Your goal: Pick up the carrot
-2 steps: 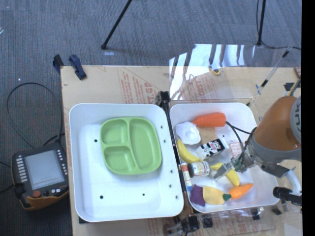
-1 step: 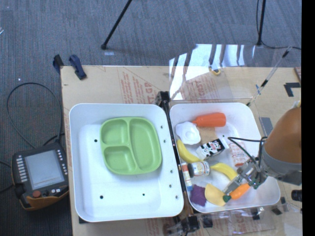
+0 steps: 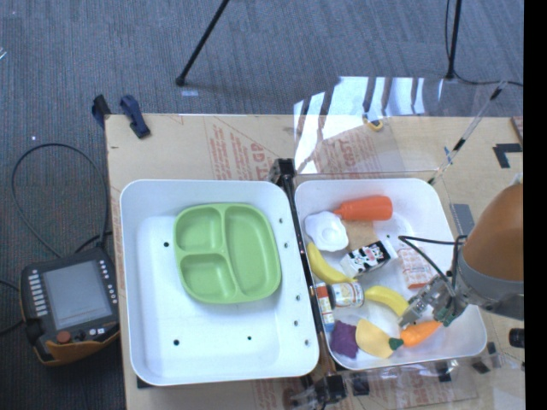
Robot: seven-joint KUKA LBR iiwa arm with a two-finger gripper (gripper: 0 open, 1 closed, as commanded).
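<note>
Camera view: small orange plastic toy carrot (image 3: 420,332) with green stub, near corner of right white bin (image 3: 444,207). Gripper (image 3: 432,307) sits directly over it; grip state cannot be told. Likely light, rigid, slick; take mid-body, across the taper.

- Left bin (image 3: 145,331): white.
- Right bin (image 3: 427,199): white.
- Divided plate (image 3: 227,252): light green.
- Carrot (image 3: 420,333): orange, dark green at its stem end.
- Larger carrot-like piece (image 3: 364,208): orange-red.
- Fried egg (image 3: 327,230): white.
- Two bananas (image 3: 325,266) (image 3: 386,299): yellow.
- Milk carton (image 3: 370,258): white with black patches.
- Grapes (image 3: 344,339): purple.
- Pear-shaped piece (image 3: 373,338): pale yellow.
- Small bottle (image 3: 345,295): white label, red end.
- Arm (image 3: 504,242): orange band, grey below.
- Bench top (image 3: 205,148): tan cardboard, red print.
- Floor (image 3: 85,49): dark grey.
</note>
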